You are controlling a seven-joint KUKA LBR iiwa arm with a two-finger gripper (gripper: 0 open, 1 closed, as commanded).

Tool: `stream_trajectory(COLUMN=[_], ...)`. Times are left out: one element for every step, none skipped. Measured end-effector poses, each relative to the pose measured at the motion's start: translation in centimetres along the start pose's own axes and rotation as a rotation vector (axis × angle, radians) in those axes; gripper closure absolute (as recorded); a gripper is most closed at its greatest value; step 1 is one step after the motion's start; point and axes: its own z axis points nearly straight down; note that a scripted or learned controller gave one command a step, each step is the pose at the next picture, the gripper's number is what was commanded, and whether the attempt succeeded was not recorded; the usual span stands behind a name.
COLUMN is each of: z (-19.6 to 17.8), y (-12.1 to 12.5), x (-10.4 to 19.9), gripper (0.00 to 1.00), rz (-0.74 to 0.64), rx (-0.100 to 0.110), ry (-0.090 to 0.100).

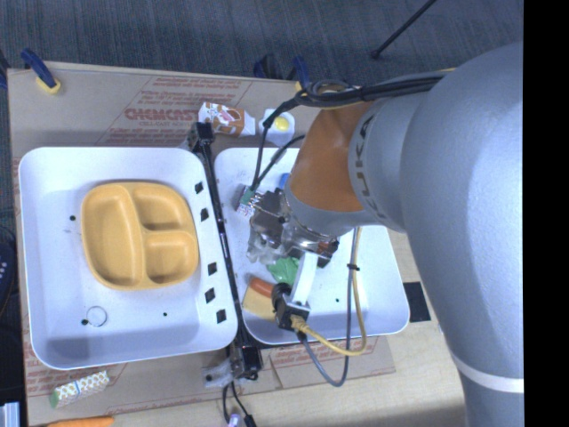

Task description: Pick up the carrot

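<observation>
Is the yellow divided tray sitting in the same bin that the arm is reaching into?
No, the yellow tray lies in the left bin, while the arm works in the right bin.

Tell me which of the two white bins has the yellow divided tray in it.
The left bin. The yellow tray sits in it, while the right bin lies under the arm's gripper with small items.

The arm (462,212) is a thick, smooth tube of pale grey with a soft sheen. Next to it comes the orange band (331,172), broad and rounded, with dark letters of the maker's name running along its grey edge. Beyond the orange band sits a silvery metal wrist block (283,229) with small dark fittings. Black cables (356,90) loop over the band's top, and a yellow cable (342,345) curls out beyond the wrist block beside a thin grey one.
</observation>
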Motion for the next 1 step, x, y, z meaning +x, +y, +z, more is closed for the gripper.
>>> stream_trajectory(z=[-2.20], y=[-4.86], x=[4.92], gripper=[1.00], rz=[-0.159], rx=[-0.003], ry=[0.000])
